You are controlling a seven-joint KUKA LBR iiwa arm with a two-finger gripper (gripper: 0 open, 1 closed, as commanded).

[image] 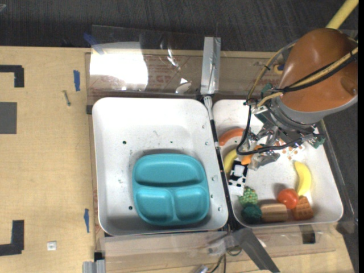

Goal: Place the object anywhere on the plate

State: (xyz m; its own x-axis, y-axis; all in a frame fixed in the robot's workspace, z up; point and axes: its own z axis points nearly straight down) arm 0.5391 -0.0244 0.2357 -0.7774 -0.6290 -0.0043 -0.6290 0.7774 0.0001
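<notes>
Hovering over the right bin's far edge, the gripper [263,152] hides its grip; I cannot tell its state. A teal, three-compartment plate [169,188] lies at the left bin's near edge.

Single fixed camera above bench, looking down at slant; both white bins [108,152] in frame, arm [315,73] entering right.

Around my two white bins

The left bin [108,124] and right bin [333,201] sit side by side on the tan desk [40,169], which carries black tape marks [14,75] and small blue tape strips [76,79] (one beside the left bin's lower corner); a clear plastic sheet [142,67] lies behind them.
</notes>
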